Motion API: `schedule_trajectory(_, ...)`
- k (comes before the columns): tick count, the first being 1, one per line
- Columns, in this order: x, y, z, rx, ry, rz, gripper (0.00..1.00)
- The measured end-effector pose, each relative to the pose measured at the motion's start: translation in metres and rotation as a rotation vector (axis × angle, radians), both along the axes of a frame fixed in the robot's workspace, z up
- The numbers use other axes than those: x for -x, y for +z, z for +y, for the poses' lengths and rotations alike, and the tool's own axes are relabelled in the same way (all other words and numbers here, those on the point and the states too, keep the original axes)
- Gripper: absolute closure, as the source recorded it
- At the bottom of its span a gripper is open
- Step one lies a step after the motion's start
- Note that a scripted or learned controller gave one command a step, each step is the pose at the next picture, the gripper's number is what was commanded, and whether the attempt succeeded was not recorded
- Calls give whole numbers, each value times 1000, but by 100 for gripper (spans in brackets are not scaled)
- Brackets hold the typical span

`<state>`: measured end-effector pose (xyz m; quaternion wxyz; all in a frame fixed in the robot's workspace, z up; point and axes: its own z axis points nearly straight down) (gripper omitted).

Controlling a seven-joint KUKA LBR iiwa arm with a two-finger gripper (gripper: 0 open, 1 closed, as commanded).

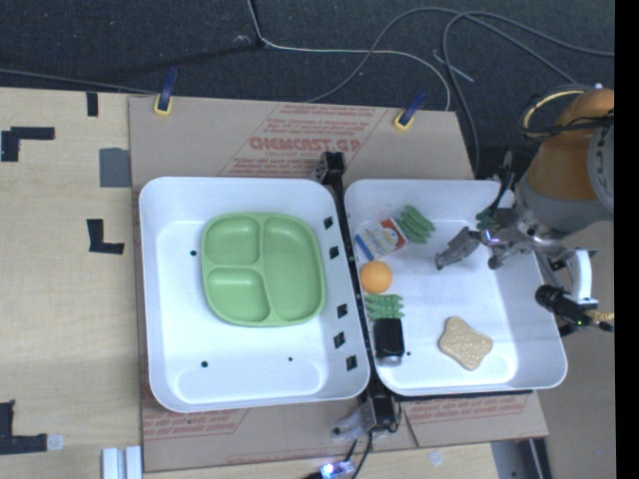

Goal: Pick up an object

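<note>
1. Right bin (519, 367) holds six loose things: one orange ball (376, 276), one tan cracker-shaped piece (465, 342), one white snack packet (380, 238) with red and blue print, two green leafy pieces (415, 223) (383, 305), one black block (388, 337).
2. Ball sits near the bin's left wall, between packet and lower green piece.
3. Hand (477, 252) hovers over the bin's upper right, fingers spread apart, nothing between them.
4. Left bin (170, 218): one green divided plate (265, 268), three compartments.
5. Both bins rest on cardboard (300, 138) over the worktop (60, 267).
</note>
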<state>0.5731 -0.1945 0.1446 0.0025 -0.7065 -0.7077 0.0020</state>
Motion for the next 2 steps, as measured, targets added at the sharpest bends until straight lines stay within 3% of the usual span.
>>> schedule_trajectory(1,1,-54,1,0,0,0,0)
schedule_trajectory(2,0,-41,1,1,0,-4,100)
